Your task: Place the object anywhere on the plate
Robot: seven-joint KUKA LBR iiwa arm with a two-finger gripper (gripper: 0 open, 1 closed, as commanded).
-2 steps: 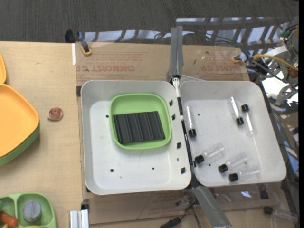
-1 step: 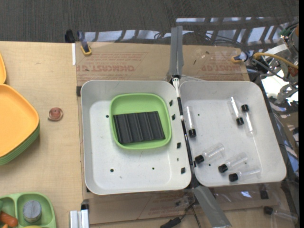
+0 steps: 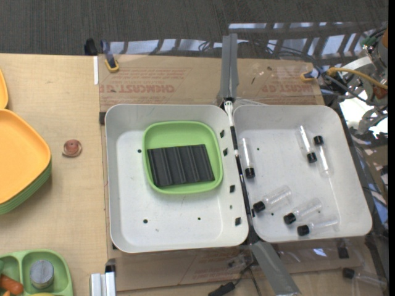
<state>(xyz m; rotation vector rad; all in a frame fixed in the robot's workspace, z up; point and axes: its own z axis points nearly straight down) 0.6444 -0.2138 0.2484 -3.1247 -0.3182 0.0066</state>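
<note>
The camera view, looking down at a slant, takes in two shallow white bins, the left bin point(image 3: 123, 227) and the right bin point(image 3: 345, 165), side by side and touching along their inner edges.

In the left bin there is one light green, square plastic plate with rounded corners point(image 3: 181, 132), set toward the far edge and the bin's right side. On it lies one black, ribbed rectangular slab point(image 3: 181, 165). The slab rests flat, wholly within the plate's rim, nearer the plate's near edge.

The right bin holds six clear plastic tubes with black caps point(image 3: 274, 197). One lies along the left edge, two lie near the far right corner, and three are gathered toward the near edge (two of these lie close together).

On the wooden bench point(image 3: 74, 214), at its left edge, sits a stack of orange plates point(image 3: 18, 159), with one small reddish-brown disc point(image 3: 72, 147) just beside it.

How far open the gripper is, and whether it has hold of anything, I cannot tell.
</note>
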